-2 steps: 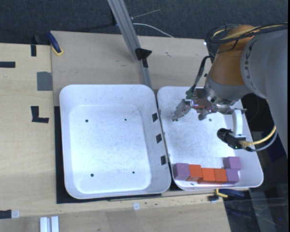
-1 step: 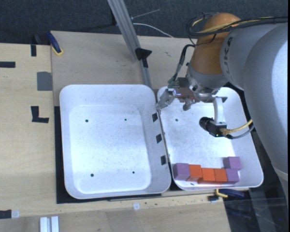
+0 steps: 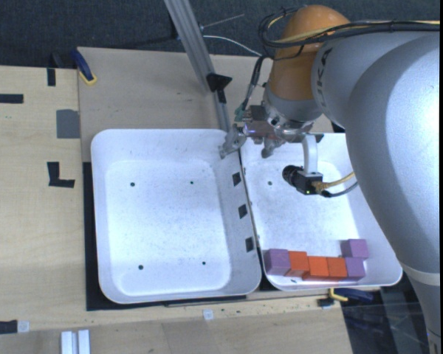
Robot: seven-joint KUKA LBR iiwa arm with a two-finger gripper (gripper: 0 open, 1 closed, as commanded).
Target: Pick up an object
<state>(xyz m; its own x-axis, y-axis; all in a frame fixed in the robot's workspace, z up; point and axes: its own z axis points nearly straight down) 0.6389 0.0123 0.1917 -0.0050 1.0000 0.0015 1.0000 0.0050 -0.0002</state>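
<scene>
Row of purple and orange blocks (image 3: 319,262) lying in the right bin (image 3: 280,205), along its near wall, long axis running left to right. Tool (image 3: 251,144) over the bins' shared far edge, well apart from blocks; grip state impossible to tell.

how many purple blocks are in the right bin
2 clearly visible. One purple block sits at the left end of the row along the near wall of the right bin; the other is at the right end. The arm may hide more.
</scene>
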